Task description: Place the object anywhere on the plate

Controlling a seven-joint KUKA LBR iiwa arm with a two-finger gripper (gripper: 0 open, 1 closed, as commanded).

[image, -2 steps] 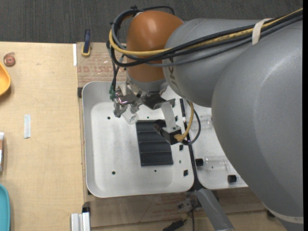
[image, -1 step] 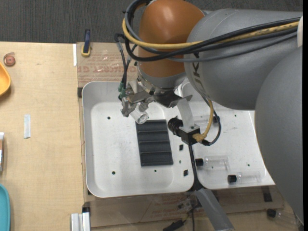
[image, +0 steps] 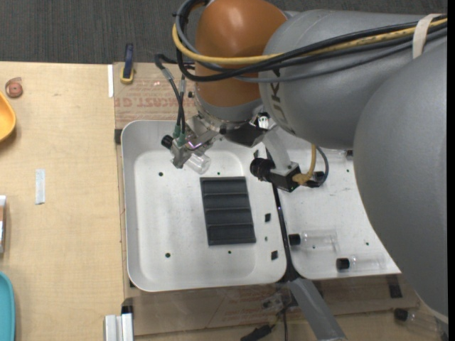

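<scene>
The grey arm (image: 341, 84) reaches in from three o'clock and fills the upper right of the camera view, its orange band (image: 231, 38) sitting at about twelve o'clock over the left bin (image: 146, 261). Below the band the wrist ends in the pincer (image: 190, 155), which hangs over the bin's upper part, at roughly eleven o'clock from the bin's centre. Whether the pincer is open or closed I cannot tell; the tips blur into a pale, glassy shape against the white floor.

The plate (image: 227, 210), a dark ribbed rectangle, lies flat near the middle of the left bin, at about five o'clock from the pincer and just apart from it. No object on the plate can be made out, and what the pale shape at the pincer tips is remains unclear.

In the right bin (image: 370, 261), toward its lower edge, lie a clear small tube (image: 316, 241) and a small black piece (image: 343, 264), near each other but apart.

The worktop (image: 64, 190) of light wood spreads to nine o'clock, with a yellow dish (image: 6, 119) at its left edge.
</scene>
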